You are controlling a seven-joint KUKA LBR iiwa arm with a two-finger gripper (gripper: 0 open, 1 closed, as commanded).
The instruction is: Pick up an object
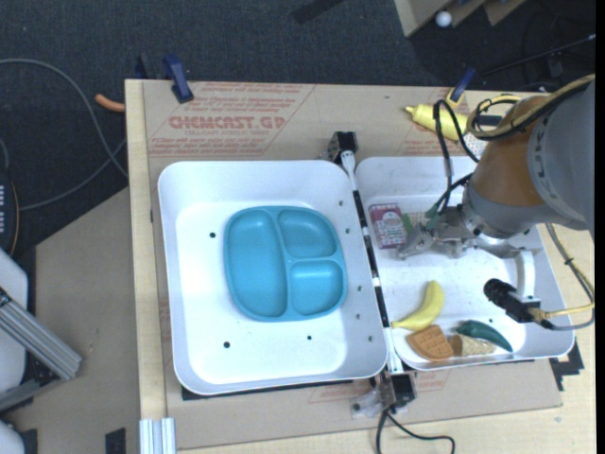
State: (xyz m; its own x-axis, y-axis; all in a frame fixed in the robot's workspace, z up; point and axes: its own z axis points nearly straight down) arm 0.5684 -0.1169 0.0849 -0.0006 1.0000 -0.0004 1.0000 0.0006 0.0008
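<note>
In the right bin (406,173), my gripper (416,245) is low over the floor, its grey arm coming in from the right. Just left of it lies a small pink and maroon packet (386,223), close to the gripper tip; whether they touch I cannot tell. A yellow banana (424,306) lies nearer the front of this bin. At the front edge sit a flat orange-brown piece (430,344), a pale beige piece (475,346) and a dark teal curved thing (485,332). Nothing is visibly held by the gripper.
The left bin (189,282) holds a blue divided plate (284,261). A black clamp (343,145) sits at the back where the bins meet. A yellow object (427,115) lies on the bench behind the right bin. The bin walls meet at the middle.
</note>
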